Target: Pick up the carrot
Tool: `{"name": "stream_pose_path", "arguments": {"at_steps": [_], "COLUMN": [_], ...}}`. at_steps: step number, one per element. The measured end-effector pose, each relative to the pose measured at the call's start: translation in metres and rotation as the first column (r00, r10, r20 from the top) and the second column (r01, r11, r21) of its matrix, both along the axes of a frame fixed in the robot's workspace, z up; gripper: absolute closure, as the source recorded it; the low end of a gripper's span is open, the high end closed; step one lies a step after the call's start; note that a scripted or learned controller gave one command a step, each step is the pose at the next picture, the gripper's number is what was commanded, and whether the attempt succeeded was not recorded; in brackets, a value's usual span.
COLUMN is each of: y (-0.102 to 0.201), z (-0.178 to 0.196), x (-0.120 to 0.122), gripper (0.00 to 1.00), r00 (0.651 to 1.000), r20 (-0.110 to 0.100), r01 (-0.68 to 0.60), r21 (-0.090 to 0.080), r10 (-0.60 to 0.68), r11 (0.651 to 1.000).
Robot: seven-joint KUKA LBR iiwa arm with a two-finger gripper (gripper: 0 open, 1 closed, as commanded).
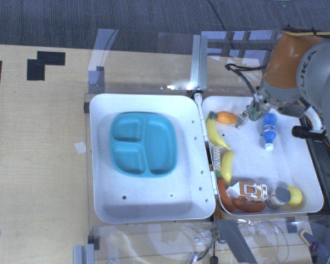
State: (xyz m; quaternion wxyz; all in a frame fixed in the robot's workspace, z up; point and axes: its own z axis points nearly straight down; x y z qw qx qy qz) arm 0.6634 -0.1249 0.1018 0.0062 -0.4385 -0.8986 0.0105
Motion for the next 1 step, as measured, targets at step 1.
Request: {"name": "stream_pose_path", "arguments": {"at_steps": [1], "y": [0.0639], "z": [0.0857], "x": [-0.0004], "gripper": [1.00], "r00": [0.973], "r20": [0.030], "r01": [0.229], "r21": [0.015], "r10": [-0.229], "r11": [0.973]}}
